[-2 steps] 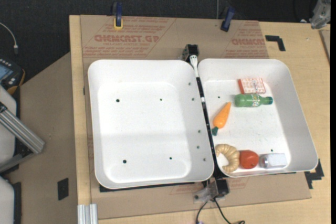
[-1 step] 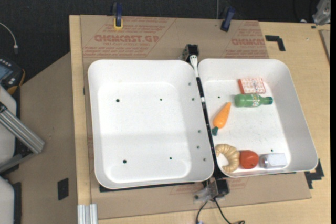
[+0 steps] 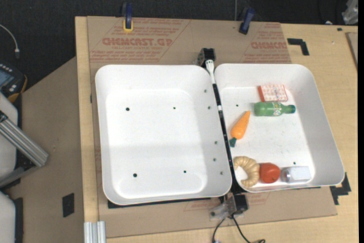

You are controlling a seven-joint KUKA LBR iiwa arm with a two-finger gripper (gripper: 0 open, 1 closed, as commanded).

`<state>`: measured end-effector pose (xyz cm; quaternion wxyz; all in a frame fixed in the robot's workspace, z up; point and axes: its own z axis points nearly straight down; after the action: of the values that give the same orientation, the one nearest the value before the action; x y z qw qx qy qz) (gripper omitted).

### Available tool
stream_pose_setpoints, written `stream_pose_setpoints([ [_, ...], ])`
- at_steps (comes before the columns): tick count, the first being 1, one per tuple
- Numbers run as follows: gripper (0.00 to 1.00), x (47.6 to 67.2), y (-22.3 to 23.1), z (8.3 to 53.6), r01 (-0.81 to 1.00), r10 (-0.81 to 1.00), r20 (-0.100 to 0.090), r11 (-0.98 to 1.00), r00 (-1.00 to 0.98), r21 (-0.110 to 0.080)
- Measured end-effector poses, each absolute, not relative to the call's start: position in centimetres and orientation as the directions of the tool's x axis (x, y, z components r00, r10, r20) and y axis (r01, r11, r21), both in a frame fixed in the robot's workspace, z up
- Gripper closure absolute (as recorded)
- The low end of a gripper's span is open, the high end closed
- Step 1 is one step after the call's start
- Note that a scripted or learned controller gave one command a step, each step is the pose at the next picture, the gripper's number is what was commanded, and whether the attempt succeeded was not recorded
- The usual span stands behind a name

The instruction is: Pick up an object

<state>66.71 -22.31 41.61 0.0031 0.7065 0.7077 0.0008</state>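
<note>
2 white bins side by side, 5 small objects all in the right bin.

Nearest, along its front rim, lie a croissant, a red tomato and a small clear bottle, close together. The carrot lies near the left wall, tip pointing up-right. Beyond, the green bottle lies crosswise, cap rightward, touching the pink box. The left bin offers open floor.

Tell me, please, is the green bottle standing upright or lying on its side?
Lying on its side: the green bottle stretches flat across the right bin's floor.
</note>
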Motion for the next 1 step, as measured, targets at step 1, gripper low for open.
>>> stream_pose_setpoints([
  [1, 1.00, 65.67, -22.29, 28.93, 1.000, 1.000, 0.003, -0.001, 0.001, -0.012],
])
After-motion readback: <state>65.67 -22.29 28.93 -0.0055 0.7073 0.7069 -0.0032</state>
